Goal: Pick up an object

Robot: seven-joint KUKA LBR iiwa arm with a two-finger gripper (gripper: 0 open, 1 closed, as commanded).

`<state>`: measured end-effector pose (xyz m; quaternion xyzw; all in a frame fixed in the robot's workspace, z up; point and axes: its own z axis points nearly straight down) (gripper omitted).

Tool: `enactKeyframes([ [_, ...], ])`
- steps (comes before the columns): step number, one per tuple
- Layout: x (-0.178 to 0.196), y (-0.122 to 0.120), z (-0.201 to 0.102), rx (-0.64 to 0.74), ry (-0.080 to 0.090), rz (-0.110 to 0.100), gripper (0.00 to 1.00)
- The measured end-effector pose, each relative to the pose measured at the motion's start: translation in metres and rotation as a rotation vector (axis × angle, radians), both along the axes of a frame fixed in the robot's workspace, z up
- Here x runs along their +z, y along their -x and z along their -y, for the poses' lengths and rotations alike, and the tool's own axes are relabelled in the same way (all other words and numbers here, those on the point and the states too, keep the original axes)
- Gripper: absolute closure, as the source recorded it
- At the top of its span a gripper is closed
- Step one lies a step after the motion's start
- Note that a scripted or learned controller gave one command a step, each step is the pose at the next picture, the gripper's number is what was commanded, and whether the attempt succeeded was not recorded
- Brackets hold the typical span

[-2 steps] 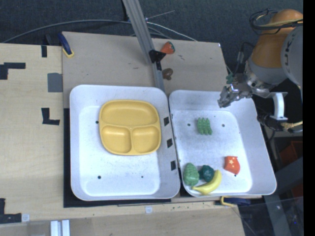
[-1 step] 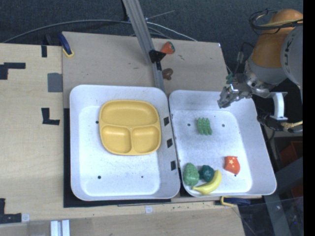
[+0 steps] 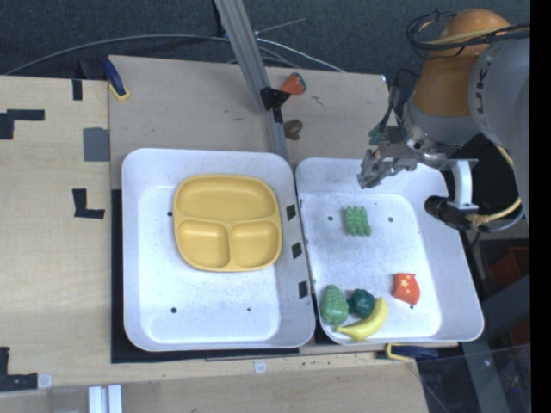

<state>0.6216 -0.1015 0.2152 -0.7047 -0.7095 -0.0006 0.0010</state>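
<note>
Hovering over the far edge of the right bin (image 3: pixel 435 312), the gripper (image 3: pixel 373 172) sits at the top-left corner of that bin w/ nothing visibly under or in it. It's small and dark from this angle, so whether it's apart or together is a cannot-tell, and no guess here.

Closest candidate is the green ridged toy (image 3: pixel 357 221), lying on the bin floor just below the gripper in the frame, clearly apart from it. The rest of the stuff is bunched at the near edge of the same bin: a green leafy veg toy (image 3: pixel 334 302), a dark green round piece (image 3: pixel 362 301) touching it, a yellow banana (image 3: pixel 368 322) curled under both, and a red strawberry-ish toy (image 3: pixel 405 288) off on its own to the right.

The left bin (image 3: pixel 142 231) carries a yellow divided plate (image 3: pixel 228 222), three compartments, nothing in them.

Progress-wise, judging from this: pick isn't done, nothing lifted, everything rests flat in the bins. Left to do is basically all of it: line up, drop, close, lift.

Hard to read: the KUKA arm (image 3: pixel 469 76) is cut off at the right edge, and its wrist blocks part of the bin's far rim. Fingertips blur into cabling. A grey pole (image 3: pixel 245 46) crosses the bench (image 3: pixel 52 231) behind the bins.
</note>
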Motion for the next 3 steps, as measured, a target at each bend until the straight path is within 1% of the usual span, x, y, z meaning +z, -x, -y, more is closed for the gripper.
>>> enactKeyframes([
  [1,-0.007,0.010,-0.052,0.000,0.001,-0.003,1.00],
  [2,-0.012,0.010,-0.104,0.000,0.001,-0.002,1.00],
  [3,0.007,0.017,-0.156,0.001,0.000,0.001,1.00],
])
